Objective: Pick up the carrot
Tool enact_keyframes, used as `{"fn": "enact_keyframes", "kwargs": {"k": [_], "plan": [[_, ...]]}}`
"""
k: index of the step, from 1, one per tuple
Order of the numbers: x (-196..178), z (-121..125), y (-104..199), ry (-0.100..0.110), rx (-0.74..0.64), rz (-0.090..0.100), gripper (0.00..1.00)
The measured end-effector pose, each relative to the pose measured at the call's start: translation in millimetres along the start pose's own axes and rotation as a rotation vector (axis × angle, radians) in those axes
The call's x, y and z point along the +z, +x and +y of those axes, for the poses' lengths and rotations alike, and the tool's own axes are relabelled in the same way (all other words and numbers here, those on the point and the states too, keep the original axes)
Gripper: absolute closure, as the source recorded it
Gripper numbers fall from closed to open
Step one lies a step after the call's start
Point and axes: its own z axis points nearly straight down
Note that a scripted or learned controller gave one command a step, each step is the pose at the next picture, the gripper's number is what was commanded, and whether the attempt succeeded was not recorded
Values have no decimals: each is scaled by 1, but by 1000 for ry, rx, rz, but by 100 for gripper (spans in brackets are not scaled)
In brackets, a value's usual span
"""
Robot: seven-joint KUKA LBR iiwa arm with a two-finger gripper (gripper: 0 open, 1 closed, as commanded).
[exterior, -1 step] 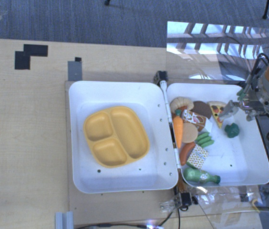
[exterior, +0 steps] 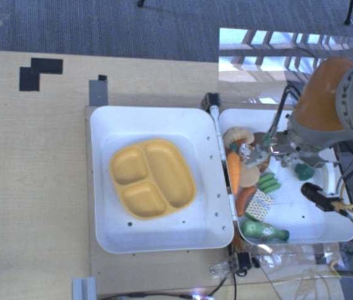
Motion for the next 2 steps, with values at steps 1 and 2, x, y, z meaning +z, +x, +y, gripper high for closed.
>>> {"fn": "enact_keyframes", "kwargs": {"k": [1, 2], "plan": [[-46, -30, 103, -7, 126, 3, 0], [-45, -4, 45, -6, 194, -6, 0]]}}
